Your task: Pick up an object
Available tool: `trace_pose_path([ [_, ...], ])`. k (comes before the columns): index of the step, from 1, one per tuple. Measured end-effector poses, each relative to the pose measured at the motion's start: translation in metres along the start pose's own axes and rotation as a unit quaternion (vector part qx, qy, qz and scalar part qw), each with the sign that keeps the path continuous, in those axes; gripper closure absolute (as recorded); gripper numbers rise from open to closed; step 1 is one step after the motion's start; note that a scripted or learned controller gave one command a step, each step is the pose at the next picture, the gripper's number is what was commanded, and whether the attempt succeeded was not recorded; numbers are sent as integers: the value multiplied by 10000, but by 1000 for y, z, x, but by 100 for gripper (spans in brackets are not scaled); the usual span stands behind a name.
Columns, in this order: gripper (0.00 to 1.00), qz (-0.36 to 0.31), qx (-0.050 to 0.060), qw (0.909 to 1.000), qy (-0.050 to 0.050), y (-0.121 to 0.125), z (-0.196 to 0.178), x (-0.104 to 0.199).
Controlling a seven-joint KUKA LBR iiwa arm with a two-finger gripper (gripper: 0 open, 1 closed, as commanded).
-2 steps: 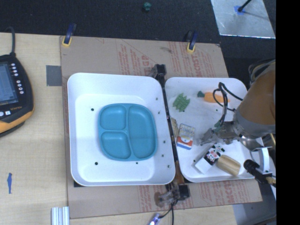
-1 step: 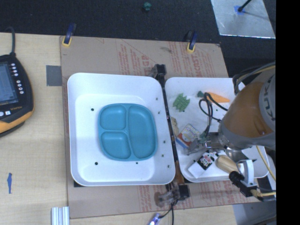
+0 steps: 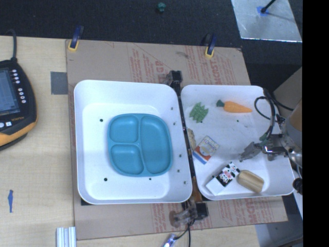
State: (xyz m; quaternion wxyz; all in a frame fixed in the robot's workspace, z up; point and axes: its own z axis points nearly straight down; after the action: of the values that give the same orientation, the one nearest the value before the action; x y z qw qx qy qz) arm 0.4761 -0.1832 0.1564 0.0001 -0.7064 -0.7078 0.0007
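The hand (image 3: 250, 152) hovers by the right bin's (image 3: 231, 133) right edge (fingers apart, gripping nothing), above a wooden block (image 3: 250, 180).

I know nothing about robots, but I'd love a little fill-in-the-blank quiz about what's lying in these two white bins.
1. The blue divided plate lies in the ____ bin.
2. The toy carrot is coloured ____.
3. The plate has ____ compartments.
4. The gripper hangs over the ____ bin, near the wooden block.

Missing words: left; orange; three; right
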Motion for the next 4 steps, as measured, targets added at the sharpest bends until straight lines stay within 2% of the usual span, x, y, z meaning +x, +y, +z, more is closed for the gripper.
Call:
trace_pose_path([
  [1,0,-18,9,10000,7,52,-20,63],
  [2,0,-18,19,10000,7,10,61,67],
  [3,0,-2,-4,10000,1,1,1,18],
  [4,0,-10,5,10000,11,87,-1,72],
])
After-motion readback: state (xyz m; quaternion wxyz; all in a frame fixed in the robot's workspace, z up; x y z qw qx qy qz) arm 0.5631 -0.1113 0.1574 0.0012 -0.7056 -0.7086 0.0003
